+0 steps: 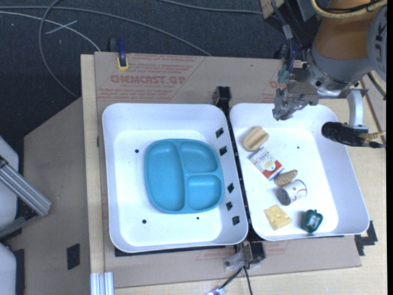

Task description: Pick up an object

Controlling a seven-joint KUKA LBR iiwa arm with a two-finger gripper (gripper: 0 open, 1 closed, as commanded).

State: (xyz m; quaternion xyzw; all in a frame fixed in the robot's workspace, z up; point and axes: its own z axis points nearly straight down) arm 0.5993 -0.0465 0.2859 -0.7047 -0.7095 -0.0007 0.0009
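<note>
Left bin [116, 165] white, black dots on floor. Right bin [344, 183] white. Divided plate [183, 176] light blue. Bread roll [254, 138] tan. Packet [266, 163] white with red print. Cheese wedge [277, 217] yellow. Small cup [293, 192] white and grey, red mark. Teal-green toy [312, 220]. Desk [159, 78] tan, faded red lettering. Clamp [123, 54] blue and yellow. Arm [347, 29] grey, orange band.

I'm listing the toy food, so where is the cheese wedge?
The cheese wedge lies near the right bin's front edge, beside the green toy.
</note>
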